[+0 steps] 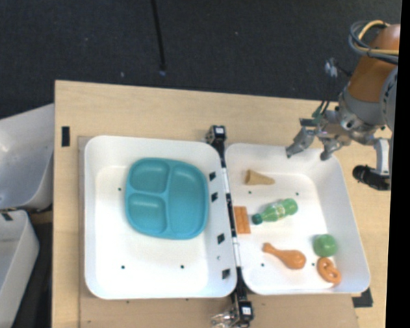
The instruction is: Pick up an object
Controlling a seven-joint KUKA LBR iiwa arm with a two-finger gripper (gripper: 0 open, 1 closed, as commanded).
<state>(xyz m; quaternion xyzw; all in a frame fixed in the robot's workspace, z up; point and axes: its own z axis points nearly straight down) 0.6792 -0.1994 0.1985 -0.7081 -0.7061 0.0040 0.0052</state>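
Gripper (309, 146) spread open, holding nothing; right bin (341, 175) holds six objects, left bin (103, 271) one plate (167, 198).

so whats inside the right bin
The right bin holds a tan wedge, green bottle, orange block, chicken drumstick, green ball and orange pretzel. Nothing looks covered.

Light is coming evenly from above, bright w/ no harsh glare. White bins (151, 280) are reading clean, slightly washed out. Shadows are staying faint & short under objs. Whole pic is looking a bit soft, low-res; dark floor (198, 36) is losing detail.
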